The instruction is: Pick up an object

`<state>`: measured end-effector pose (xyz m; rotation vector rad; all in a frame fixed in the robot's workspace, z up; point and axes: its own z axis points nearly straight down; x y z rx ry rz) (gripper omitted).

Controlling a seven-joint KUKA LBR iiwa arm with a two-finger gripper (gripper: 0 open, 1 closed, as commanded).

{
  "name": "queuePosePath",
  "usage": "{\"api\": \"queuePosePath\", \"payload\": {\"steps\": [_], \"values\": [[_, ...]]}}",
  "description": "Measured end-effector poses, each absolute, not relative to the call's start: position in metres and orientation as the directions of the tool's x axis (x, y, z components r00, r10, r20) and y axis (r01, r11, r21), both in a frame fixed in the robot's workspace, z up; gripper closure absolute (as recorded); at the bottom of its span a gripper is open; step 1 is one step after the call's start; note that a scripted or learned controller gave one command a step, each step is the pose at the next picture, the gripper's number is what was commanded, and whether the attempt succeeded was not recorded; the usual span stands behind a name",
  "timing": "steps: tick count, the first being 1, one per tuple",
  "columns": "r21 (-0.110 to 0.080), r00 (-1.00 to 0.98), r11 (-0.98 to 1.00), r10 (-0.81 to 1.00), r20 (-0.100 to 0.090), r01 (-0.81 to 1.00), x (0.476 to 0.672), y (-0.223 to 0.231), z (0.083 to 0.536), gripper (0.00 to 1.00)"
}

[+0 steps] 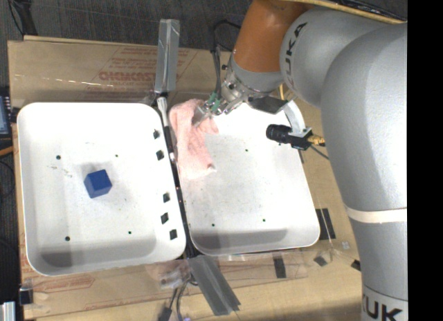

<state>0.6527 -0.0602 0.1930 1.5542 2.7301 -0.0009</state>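
Note:
A pink cloth [192,145] lies crumpled along the left wall of the right bin [256,202], near its far corner. My gripper [208,112] is down at the cloth's upper part, right over its top folds. The arm's orange band and grey wrist hang above it and hide much of it. A small blue cube [98,182] rests on the floor of the left bin [90,243], well away from the gripper.
The two white bins share a central divider with black clips [166,195]. A black cable fitting [287,134] juts from the wrist over the right bin's far right side. The arm's big grey body covers the view's right. Brown cardboard lies under the bins.

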Motion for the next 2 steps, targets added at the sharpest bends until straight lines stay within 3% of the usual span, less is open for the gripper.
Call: {"api": "queuePosePath", "payload": {"steps": [1, 2], "values": [[-0.005, -0.123, 0.123, 0.992, 0.001, 0.992, 0.643, -0.103, 0.114, 1.00], [0.000, -0.407, 0.407, 0.914, -0.001, 0.914, 0.656, -0.084, 0.193, 1.00]]}}
